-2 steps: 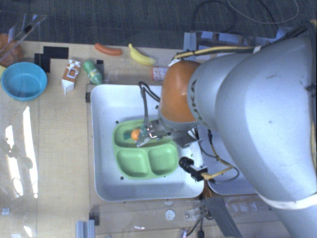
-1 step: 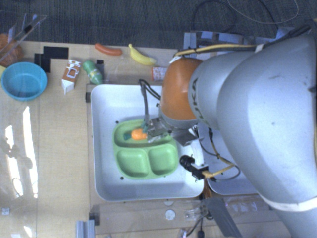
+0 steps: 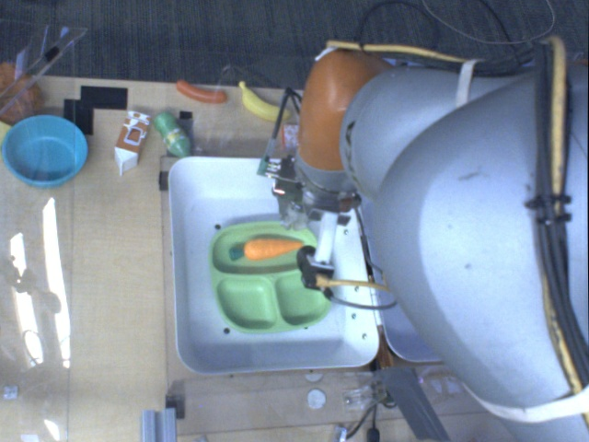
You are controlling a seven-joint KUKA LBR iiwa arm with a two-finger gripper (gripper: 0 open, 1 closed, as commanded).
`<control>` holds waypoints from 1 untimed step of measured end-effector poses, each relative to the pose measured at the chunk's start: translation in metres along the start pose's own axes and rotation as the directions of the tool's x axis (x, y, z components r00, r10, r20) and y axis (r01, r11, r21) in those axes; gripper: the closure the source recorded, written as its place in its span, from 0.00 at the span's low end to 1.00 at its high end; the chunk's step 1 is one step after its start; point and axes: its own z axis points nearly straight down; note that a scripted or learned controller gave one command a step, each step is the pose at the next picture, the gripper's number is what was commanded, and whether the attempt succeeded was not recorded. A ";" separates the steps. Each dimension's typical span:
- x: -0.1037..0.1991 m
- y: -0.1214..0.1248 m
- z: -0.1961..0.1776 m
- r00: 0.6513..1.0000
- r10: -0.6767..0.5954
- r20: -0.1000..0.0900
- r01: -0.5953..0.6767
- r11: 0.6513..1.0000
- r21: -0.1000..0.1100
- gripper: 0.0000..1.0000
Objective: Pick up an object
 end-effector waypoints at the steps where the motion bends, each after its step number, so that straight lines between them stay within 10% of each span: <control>1: 0.018 0.002 -0.027 0.869 -0.494 0.000 0.494 0.869 -0.003 1.00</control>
